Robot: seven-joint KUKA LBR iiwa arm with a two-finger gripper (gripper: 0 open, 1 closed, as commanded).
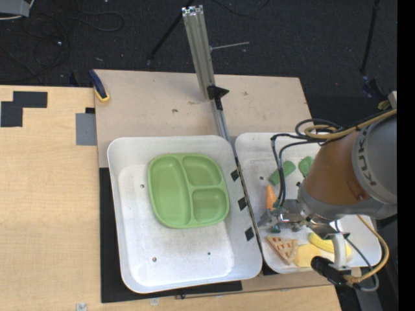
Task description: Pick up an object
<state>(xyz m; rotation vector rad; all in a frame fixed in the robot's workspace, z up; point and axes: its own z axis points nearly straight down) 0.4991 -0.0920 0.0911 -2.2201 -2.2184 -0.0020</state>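
My gripper (pixel 277 223) is down inside the right bin (pixel 249 149), low near its left wall, under the orange-banded wrist. An orange carrot (pixel 270 195) lies just above it. A pizza slice (pixel 279 246) lies just below it, beside a yellow piece (pixel 303 256). A yellow banana (pixel 326 245) rests to the right, partly under the arm. Two green items (pixel 284 172) (pixel 305 166) sit further back in the bin. The arm hides whatever lies right beneath the wrist.
The left bin (pixel 130 238) holds a green divided plate (pixel 189 190). A metal post (pixel 200 50) rises behind the bins. Black clips (pixel 241 203) line the wall between the bins. Cables (pixel 311 131) loop over the arm.
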